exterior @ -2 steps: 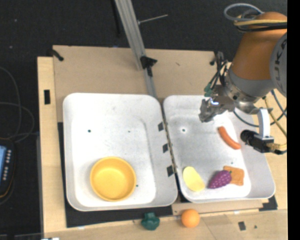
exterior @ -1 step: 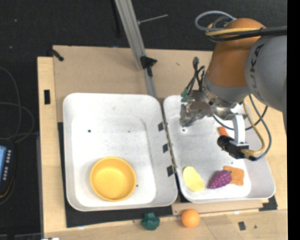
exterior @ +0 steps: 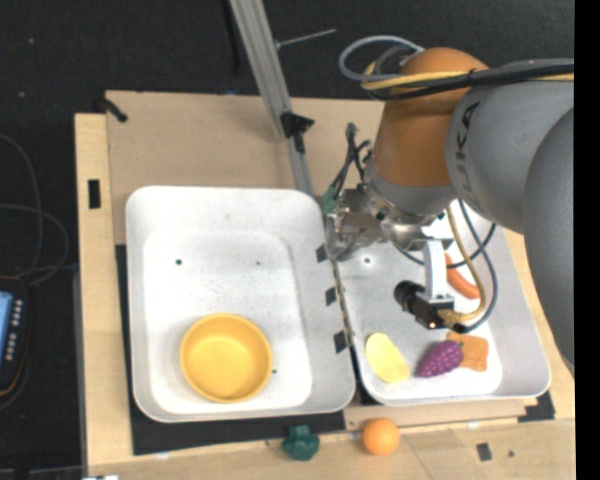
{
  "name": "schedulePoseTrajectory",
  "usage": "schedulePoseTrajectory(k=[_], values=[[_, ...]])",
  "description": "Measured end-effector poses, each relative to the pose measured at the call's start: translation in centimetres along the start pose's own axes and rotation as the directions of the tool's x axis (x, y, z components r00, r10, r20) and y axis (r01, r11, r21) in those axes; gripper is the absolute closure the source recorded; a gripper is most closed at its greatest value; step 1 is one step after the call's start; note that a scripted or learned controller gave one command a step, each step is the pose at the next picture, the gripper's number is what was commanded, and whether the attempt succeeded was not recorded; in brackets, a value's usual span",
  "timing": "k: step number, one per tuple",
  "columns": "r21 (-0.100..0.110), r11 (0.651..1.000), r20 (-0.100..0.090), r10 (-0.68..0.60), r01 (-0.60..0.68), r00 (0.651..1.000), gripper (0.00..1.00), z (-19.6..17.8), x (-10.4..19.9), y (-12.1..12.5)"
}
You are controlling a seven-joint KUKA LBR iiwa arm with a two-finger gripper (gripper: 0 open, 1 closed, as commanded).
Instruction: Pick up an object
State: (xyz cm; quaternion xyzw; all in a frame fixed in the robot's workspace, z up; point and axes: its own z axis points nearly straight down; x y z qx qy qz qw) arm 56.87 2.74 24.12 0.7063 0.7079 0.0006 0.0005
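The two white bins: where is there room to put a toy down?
The left bin has bare floor across its upper half, above the yellow bowl. The right bin is crowded: the gripper and arm hang over its top, and the yellow piece, purple grapes and orange pieces fill its lower part.

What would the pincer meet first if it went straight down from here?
Probably the bare white floor of the right bin, near its left wall. The pincer hangs there; the toy food lies further toward the front. Depth is unclear.

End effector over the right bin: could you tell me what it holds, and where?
Cannot be told: the end effector sits under the wrist at the right bin's upper left.
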Motion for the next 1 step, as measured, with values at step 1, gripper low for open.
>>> schedulePoseTrajectory(k=[1], values=[[0.001,1.0,-0.003,-0.006,0.006,1.0,1.0,-0.61,5.27,-1.15]])
